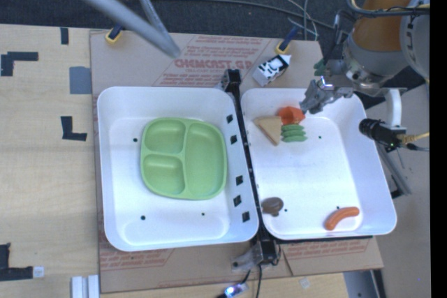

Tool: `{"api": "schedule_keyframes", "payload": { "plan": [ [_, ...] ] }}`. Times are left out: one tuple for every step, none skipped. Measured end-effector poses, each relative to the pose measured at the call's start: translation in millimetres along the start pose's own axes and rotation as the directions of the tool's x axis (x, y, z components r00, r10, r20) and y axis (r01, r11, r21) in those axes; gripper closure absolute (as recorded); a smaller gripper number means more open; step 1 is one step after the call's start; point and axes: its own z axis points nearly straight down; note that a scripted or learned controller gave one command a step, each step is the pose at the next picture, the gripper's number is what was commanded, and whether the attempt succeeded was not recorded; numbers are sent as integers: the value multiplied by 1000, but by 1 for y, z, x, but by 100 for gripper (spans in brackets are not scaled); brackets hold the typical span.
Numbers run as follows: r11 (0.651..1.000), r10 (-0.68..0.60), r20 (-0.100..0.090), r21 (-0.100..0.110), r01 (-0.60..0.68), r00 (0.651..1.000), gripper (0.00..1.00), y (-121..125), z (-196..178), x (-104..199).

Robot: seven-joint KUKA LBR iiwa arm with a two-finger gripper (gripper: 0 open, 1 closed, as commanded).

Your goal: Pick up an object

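In the right bin (363, 171) several toy foods lie scattered. A red piece (290, 114), a green pea pod (294, 133) and a tan wedge (269, 128) cluster near the bin's back left. A brown lump (272, 205) sits at the front left and an orange sausage (341, 217) at the front right. My gripper (314, 98) hangs over the back of this bin, just right of and above the red piece. Nothing shows between its fingers.
The left bin (119, 150) holds a green divided plate (184, 157). A black divider with clips (239, 150) runs between the bins. A small black-and-white object (271, 67) lies on the cardboard behind them. Cables cross the dark floor at the back.
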Motion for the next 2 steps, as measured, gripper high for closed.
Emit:
{"api": "schedule_keyframes", "payload": {
  "plan": [
    [1000, -3, -1, 4, 3, 1000, 100, -17, -4, 45],
    [1000, -2, 0, 6, 2, 1000, 100, -39, 5, 87]
  ]
}}
